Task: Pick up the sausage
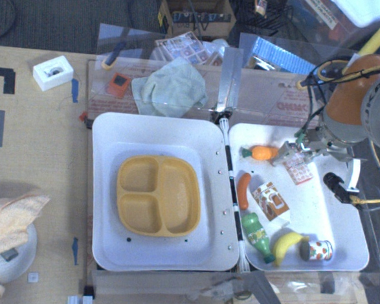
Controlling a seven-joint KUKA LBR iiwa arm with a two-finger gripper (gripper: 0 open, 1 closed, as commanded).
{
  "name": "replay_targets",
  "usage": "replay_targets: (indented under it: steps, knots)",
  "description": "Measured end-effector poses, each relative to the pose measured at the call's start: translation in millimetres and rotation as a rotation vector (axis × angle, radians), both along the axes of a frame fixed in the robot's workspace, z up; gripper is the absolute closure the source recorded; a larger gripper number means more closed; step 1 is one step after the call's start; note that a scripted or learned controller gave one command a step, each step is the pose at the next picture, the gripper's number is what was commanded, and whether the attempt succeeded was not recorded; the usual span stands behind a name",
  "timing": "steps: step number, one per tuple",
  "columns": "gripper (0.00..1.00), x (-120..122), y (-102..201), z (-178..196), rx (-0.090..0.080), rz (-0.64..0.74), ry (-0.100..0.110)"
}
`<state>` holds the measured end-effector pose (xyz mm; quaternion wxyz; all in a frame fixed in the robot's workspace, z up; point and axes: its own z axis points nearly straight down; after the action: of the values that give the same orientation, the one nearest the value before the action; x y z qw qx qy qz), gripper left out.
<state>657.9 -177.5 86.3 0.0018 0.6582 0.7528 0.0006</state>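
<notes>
Nearest the camera in the right bin (355, 254) lie a banana (286, 244), a small can (317, 250) and a green bottle (256, 232); the sausage (243, 191) rests against the left wall, a snack packet (271, 200) just beside it. Farther back, my pincer (298, 149) hovers by the carrot (262, 153); whether it is apart or together I cannot tell. I judge the wall could block my grasp. The left bin (104, 174) holds a yellow tray (159, 195).
</notes>
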Motion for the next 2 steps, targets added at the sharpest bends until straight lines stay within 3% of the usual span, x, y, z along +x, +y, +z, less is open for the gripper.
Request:
replay_targets:
  steps: [1, 2]
  knots:
    - [1.00, 2, 0, 11, -0.002, 0.002, -0.005]
    - [1.00, -24, 35, 1, 0.001, 0.205, -0.001]
